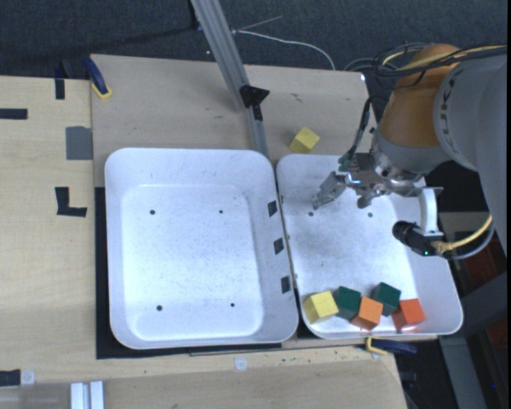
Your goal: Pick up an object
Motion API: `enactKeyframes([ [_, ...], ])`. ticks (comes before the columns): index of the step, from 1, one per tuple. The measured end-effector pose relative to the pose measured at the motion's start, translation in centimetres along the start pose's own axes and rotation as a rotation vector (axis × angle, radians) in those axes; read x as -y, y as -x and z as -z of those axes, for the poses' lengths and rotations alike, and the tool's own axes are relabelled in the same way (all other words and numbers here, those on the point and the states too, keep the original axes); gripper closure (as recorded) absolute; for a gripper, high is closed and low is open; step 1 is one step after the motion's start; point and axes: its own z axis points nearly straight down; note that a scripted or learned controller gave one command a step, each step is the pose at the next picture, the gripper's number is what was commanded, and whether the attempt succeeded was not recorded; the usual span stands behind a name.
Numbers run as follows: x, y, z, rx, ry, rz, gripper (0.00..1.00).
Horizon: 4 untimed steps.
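Note:
Several small blocks lie bunched along the near edge of the right bin point(341, 245): a yellow block point(320, 305), a dark green block point(347, 300), an orange block point(369, 312), a second green block point(387, 296) and a red-orange block point(408, 313). My gripper point(347, 192) hangs over the far part of that bin, well away from the blocks. Its two fingers are spread apart, with nothing between them. One fingertip point(324, 196) points toward the bin's left wall.
The left bin point(136, 228) lies beside the right one. A lone yellow block point(305, 140) rests on the bench behind the bins. A grey slanted pole point(230, 54) with a black clamp runs down to the gap between the bins.

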Motion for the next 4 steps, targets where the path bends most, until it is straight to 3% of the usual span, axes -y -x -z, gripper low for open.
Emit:
enactKeyframes([
  [1, -3.0, -1.4, 4.1, -0.001, 0.008, 0.002, 0.0],
  [2, 3.1, -0.6, -8.6, -0.001, -0.004, -0.002, 0.0],
  [3, 2.0, 4.7, -8.2, 0.001, 0.004, -0.003, 0.0],
  [4, 2.9, -1.3, -8.3, -0.003, 0.0, 0.004, 0.0],
])
